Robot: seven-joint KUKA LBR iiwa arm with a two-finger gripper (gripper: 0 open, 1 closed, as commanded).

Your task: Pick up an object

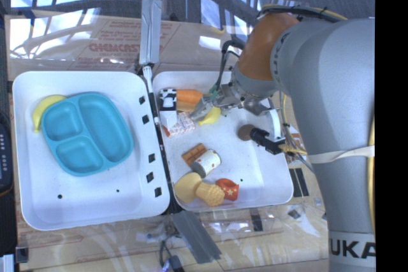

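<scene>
While I watch remotely, bins:
Left bin (25,200): blue tray (86,132), banana (43,109) behind it.
Right bin (271,185): toys; gripper (213,104) beside orange block (189,99), finger state untellable.

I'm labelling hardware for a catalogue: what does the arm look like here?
The arm is bulky, rounded and grey, with an orange band above the wrist. Black cables loop beside the wrist. White letters "KUKA" mark its lower part. The gripper is small, dark and metallic.

Fixed overhead, looking down at a slant on both bins (89,207), fairly near; arm (331,99) entering from right.
</scene>
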